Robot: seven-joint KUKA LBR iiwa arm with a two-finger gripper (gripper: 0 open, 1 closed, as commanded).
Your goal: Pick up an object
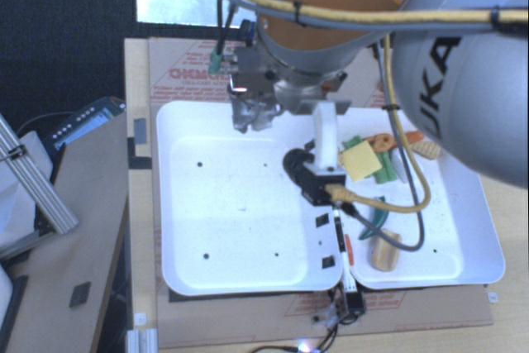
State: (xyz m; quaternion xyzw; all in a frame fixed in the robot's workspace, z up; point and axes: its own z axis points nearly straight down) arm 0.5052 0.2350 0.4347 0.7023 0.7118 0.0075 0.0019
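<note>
Your gripper (251, 115) hangs over far edge of left bin (178, 178); wide or narrow, you cannot tell. Yellow block (361, 159), orange piece (383, 143), wooden cylinder (384, 252) lie in right bin (473, 254).

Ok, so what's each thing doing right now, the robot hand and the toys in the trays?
gripper: hovering over the far edge of the left bin.
yellow block: lying tilted on the green pieces in the right bin.
orange piece: lying just behind the yellow block.
wooden peg: lying near the right bin's front.
</note>
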